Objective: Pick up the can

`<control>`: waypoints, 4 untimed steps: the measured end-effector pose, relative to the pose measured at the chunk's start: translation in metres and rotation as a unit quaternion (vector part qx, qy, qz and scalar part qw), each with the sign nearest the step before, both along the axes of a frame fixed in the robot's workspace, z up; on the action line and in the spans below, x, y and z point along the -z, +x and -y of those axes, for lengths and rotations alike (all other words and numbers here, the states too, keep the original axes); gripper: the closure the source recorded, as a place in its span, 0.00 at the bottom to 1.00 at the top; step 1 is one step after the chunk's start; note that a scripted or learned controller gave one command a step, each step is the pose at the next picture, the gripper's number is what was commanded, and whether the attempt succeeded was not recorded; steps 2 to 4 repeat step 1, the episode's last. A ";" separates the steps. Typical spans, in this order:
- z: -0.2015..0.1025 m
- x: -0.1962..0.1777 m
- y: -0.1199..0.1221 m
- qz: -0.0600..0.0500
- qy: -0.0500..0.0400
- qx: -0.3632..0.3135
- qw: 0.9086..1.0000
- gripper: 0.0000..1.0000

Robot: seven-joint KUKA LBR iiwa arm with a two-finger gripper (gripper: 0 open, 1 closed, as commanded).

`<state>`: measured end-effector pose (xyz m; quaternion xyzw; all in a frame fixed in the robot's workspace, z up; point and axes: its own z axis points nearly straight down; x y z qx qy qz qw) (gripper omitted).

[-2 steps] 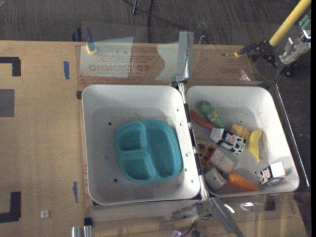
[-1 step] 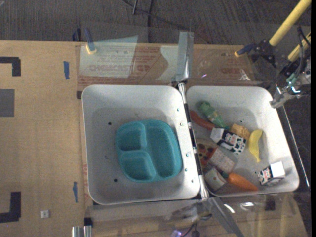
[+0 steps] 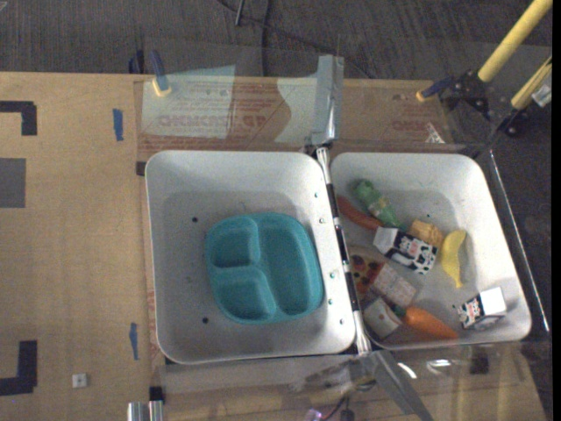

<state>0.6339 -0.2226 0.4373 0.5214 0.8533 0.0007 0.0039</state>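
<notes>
Silver can [image 3: 379,317] against bin's edge

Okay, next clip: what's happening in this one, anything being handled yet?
Nothing is being handled at this moment. The left bin holds a teal divided tray. The right bin holds a jumble of toy groceries: a banana, a carrot, two small cow-print cartons, and what looks like the can lying at the bin's near-left corner, beside the carrot. Everything lies untouched, so the pick has not begun.
</notes>
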 end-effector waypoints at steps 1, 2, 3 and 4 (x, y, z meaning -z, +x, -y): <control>-0.001 0.000 0.034 0.001 -0.002 -0.136 0.991 1.00; -0.001 0.000 0.034 0.001 -0.002 -0.136 0.991 1.00; -0.001 0.000 0.034 0.001 -0.002 -0.136 0.991 1.00; -0.001 0.000 0.034 0.001 -0.002 -0.136 0.991 1.00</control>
